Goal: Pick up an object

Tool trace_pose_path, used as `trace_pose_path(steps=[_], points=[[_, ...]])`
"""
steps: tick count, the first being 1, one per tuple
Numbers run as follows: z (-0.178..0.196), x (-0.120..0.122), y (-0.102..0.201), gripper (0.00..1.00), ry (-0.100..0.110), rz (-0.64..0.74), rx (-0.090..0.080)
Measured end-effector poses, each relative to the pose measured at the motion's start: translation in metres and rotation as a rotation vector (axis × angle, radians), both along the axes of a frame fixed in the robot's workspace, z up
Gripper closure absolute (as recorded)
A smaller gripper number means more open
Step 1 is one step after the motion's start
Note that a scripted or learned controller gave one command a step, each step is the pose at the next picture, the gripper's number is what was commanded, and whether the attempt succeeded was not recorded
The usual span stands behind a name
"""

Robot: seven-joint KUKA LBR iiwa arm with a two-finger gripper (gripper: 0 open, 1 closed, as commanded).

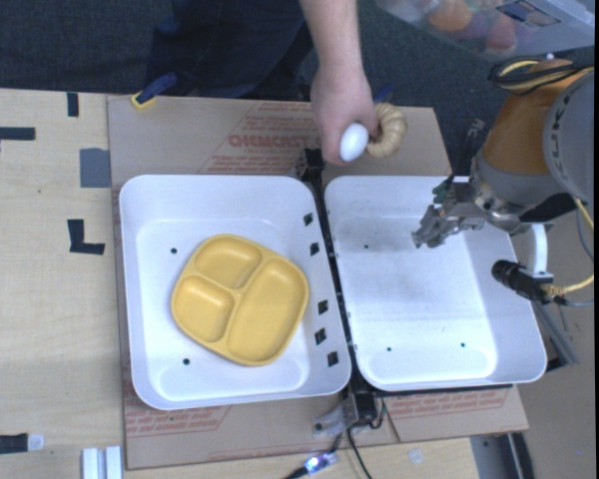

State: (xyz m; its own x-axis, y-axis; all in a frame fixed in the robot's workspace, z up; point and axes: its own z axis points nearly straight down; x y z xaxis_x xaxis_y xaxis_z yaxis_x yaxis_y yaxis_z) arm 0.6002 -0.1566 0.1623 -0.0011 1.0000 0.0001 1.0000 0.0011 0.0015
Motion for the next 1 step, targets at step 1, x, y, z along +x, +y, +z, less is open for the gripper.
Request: trace_pose_path(steps=[1], points=[[0.0427, 0.0007, 0.004, 1.0, -0.001, 0.001, 0.0]])
